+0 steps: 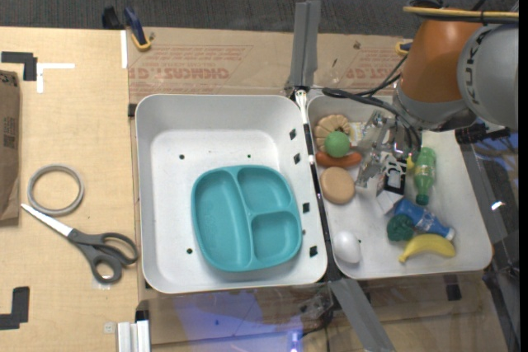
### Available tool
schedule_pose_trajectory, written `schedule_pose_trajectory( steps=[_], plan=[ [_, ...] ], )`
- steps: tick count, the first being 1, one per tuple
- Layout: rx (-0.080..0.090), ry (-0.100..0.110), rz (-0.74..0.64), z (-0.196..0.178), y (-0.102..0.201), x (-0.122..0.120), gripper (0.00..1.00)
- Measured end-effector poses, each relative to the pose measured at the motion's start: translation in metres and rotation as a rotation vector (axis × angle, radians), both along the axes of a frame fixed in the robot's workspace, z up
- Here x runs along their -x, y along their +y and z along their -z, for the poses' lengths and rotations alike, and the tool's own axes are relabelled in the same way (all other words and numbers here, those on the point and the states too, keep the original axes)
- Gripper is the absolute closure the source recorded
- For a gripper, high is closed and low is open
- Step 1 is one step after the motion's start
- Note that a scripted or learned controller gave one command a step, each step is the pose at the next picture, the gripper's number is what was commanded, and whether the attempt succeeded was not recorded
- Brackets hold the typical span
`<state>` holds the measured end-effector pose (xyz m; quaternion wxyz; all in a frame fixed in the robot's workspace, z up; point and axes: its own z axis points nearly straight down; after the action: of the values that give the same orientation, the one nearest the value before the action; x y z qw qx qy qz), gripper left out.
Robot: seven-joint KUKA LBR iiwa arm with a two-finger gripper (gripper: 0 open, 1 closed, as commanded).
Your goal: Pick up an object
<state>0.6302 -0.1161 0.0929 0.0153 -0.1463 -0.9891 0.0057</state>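
Note:
The right bin [470,202] holds several objects. A green ball [337,144] lies on an orange carrot [342,160] beside a tan ridged pastry [332,126]. A brown oval bun [337,185] sits below them, and a white egg [346,246] near the front. A green bottle [423,174], a blue and green toy [409,223] and a yellow banana [426,248] lie at the right. My gripper [376,167] hangs low in the middle of this bin, just right of the bun and carrot and left of the bottle. Nothing is visibly held.
The left bin [165,177] carries a teal divided plate [247,217]. A grey divider post [304,45] stands between the bins at the back. On the wooden bench to the left lie scissors [91,246] and a tape roll [55,189].

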Motion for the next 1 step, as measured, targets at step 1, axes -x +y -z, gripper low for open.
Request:
schedule_pose_trajectory(
  steps=[1],
  plan=[
    [-0.005, -0.037, 0.008, -0.0003, -0.0739, 0.0129, 0.0]
  ],
)
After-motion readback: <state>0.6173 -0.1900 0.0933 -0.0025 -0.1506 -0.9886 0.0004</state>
